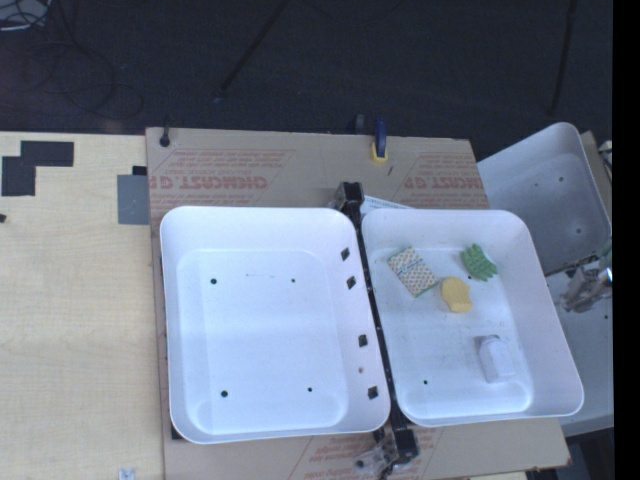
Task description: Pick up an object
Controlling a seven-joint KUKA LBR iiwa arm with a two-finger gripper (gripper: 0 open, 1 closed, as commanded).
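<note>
Several small objects lie in the right bin (545, 368). A checkered beige and green pad (412, 270) rests near its far left. A green crinkled piece (479, 262) lies to the right of the pad. A round yellow object (456, 295) sits just in front of those two. A pale grey-white block (492, 358) lies apart near the bin's front right.
The left bin (180, 268) stands beside the right one, with a black clipped divider (362, 308) between them. Both sit on a cardboard sheet (260, 173). A grey metal plate (545, 183) and some metal fittings (588, 288) are at the right.
</note>
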